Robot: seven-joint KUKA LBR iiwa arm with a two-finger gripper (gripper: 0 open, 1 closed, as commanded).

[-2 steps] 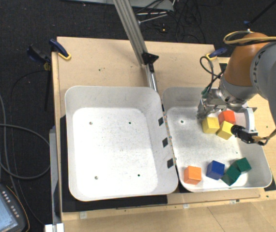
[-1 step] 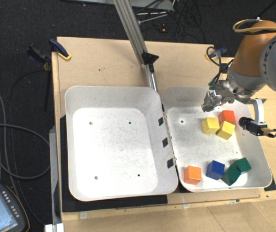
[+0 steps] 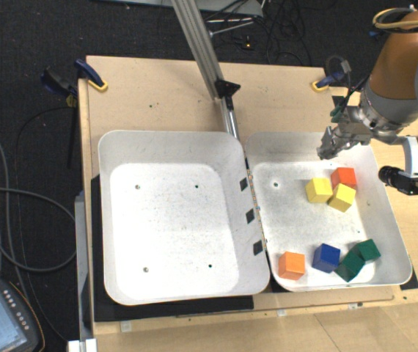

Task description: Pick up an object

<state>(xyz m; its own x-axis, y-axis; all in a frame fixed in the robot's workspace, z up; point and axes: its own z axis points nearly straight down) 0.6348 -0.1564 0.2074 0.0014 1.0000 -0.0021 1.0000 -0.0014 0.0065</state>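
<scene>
Jaws: can't tell how they stand, gripper (image 3: pixel 331 147) too small and dark at far edge of right bin (image 3: pixel 282 169); nothing seen in its grip. Nearest blocks just fwd of it: orange-red block (image 3: pixel 345 176), yellow block (image 3: pixel 318 190), 2nd yellow block (image 3: pixel 342 197), apart from tip. Orange block (image 3: pixel 291 265), blue block (image 3: pixel 326 257), green blocks (image 3: pixel 358 259) along near edge, well apart. No legible writing.
</scene>
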